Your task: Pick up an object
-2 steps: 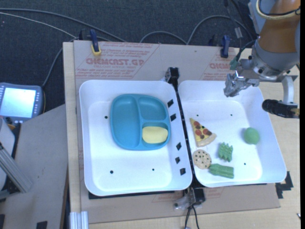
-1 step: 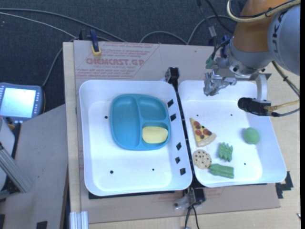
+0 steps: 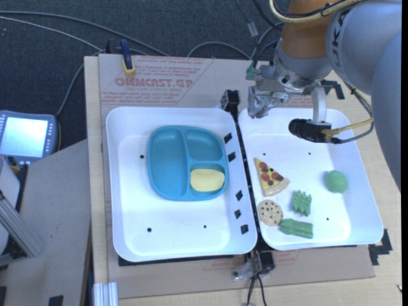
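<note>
Candidates for picking, all in the right-hand shallow white bin [image 3: 357,190]: a triangular pizza-slice toy with red dots [image 3: 271,176] near the bin's left wall at mid-height of the frame; just below it a round tan cookie with dark chips [image 3: 269,213]; to the right of the cookie a small spiky green leafy piece [image 3: 301,202]; under that, a longer dark green piece [image 3: 296,227] lying flat near the bin's lower edge. Further right, well apart from the rest, a round green ball-like piece [image 3: 336,181].

Above these, in the upper middle-right of the frame, the grey metal hand [image 3: 260,105], hanging over the top left corner of the right bin, close to the divider between the bins. Nothing visible between its fingers; whether apart or together, cannot tell from this angle. Behind it the grey arm with its orange band [image 3: 312,18], entering from the upper right, with black cables looping off it.

In the left-hand white bin [image 3: 127,196], a blue three-compartment plastic plate [image 3: 172,161], with a pale yellow oval piece [image 3: 207,180] resting in its lower right compartment.

Beneath both bins, a brown cardboard sheet with red print [image 3: 156,78] on the counter, a blue and yellow clamp [image 3: 127,55] at its upper left edge. At far left, a small grey screen unit [image 3: 27,135].
</note>
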{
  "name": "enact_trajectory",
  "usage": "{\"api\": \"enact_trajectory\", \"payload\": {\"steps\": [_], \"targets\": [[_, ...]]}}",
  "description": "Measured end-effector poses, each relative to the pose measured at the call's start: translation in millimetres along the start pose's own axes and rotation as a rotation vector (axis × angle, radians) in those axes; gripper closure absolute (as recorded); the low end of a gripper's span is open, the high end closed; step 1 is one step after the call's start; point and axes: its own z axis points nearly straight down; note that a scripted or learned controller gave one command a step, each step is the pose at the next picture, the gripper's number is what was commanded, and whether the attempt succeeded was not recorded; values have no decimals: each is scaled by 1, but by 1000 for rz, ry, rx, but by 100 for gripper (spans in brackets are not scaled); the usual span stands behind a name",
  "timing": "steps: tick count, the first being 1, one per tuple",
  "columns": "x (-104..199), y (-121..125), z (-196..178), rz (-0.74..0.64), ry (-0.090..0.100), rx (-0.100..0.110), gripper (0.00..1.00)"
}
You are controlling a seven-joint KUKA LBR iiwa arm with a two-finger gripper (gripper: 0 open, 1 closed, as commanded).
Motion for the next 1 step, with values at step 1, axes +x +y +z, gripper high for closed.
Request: {"api": "enact_trajectory", "payload": {"steps": [1], "targets": [[62,11,6,0,0,1,100]]}}
